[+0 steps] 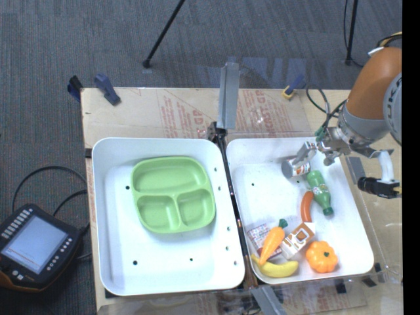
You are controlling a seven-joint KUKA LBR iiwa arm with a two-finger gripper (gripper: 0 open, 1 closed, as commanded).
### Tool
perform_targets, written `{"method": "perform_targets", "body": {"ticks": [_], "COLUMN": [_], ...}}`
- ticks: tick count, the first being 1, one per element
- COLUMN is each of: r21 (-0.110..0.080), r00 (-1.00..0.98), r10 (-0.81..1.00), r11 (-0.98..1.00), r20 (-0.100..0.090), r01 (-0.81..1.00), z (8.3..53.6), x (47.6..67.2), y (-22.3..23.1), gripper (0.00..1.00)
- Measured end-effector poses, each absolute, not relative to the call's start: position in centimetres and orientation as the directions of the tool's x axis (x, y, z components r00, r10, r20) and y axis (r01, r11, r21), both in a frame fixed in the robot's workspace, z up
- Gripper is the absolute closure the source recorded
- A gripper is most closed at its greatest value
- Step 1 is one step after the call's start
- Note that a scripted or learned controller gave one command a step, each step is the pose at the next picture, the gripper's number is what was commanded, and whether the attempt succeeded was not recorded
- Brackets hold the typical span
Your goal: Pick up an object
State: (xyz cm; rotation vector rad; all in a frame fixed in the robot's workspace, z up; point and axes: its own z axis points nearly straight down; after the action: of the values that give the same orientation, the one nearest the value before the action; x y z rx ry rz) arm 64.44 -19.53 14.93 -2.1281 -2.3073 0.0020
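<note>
My gripper (298,165) hangs over the back of the right bin (262,156), at the end of the arm coming in from the right. Just to its lower right lies a green bottle (319,190), with an orange-red sausage (306,206) beside it. Toward the bin's front lie a carrot (272,240), a banana (279,268), an orange pumpkin (321,256), a small carton (299,236) and a snack packet (255,231). I see nothing held in the gripper.
The left bin (108,241) holds a green three-part plate (174,193). A grey post (229,97) stands behind the divide between the bins. A pendant (33,245) lies on the floor at the left.
</note>
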Motion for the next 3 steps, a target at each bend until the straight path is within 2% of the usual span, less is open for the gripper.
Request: {"method": "perform_targets", "body": {"ticks": [1, 2, 3], "r21": [0.001, -0.004, 0.002], "r00": [-0.075, -0.109, -0.278], "r10": [0.997, 0.994, 0.960], "r11": [0.075, 0.109, 0.278], "r20": [0.000, 0.003, -0.001], "r01": [0.997, 0.994, 0.960], "z": [17.7, 10.8, 19.3], "x": [64.6, 54.3, 63.2], "y": [-20.9, -21.2, -21.2], "gripper": [0.00, 0.00, 0.00]}}
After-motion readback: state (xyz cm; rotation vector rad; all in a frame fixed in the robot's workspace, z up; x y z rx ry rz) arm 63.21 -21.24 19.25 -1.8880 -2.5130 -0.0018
